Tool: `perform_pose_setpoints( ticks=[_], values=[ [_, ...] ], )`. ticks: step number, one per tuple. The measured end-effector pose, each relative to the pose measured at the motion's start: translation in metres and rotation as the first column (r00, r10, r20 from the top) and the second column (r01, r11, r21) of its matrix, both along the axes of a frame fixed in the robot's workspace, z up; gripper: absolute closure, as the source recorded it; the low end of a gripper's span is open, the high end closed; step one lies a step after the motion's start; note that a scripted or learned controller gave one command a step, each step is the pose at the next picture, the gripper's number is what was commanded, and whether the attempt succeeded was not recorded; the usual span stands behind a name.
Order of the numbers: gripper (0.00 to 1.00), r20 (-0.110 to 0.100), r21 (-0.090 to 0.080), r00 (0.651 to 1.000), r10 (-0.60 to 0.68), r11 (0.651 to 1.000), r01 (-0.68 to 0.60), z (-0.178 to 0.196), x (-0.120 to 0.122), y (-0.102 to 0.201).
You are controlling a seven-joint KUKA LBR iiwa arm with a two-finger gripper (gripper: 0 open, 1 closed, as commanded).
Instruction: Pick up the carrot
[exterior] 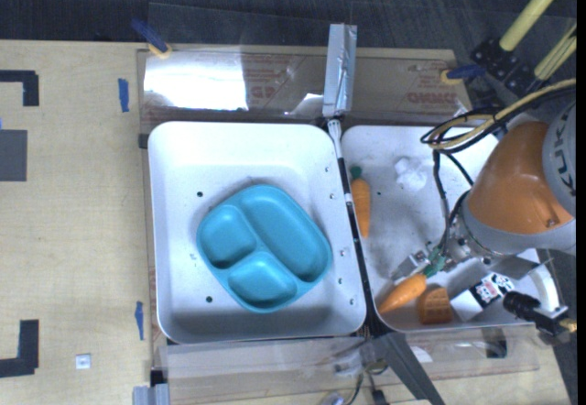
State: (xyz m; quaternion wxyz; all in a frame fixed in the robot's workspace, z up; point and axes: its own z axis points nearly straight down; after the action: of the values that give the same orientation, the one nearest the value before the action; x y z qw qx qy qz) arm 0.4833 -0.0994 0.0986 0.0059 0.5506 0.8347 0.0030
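We see open floor in the right bin (403, 211) at its middle and far end, save a small white lump (409, 174). Carrots (361, 204) hug the divider wall; more orange pieces (403, 293) and the arm (517, 188) crowd the near corner.

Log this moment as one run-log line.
task: pick up carrot | arm: over right bin | gripper: by carrot at front edge | second carrot: along divider | left bin: blue tray
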Motion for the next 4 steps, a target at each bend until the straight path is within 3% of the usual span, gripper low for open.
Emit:
perform_pose_setpoints(
  ticks=[1, 2, 3, 4],
  values=[
    [0.00, -0.007, 0.001, 0.991, 0.132, 0.991, -0.132, -0.010, -0.002, 0.001],
    [1.00, 0.001, -0.002, 0.991, 0.132, 0.991, -0.132, 0.001, 0.000, 0.001],
    [0.00, -0.001, -0.002, 0.991, 0.131, 0.991, -0.131, 0.000, 0.000, 0.001],
    [0.00, -0.005, -0.007, 0.746, 0.666, 0.746, -0.666, -0.010, 0.000, 0.000]
  ],
)
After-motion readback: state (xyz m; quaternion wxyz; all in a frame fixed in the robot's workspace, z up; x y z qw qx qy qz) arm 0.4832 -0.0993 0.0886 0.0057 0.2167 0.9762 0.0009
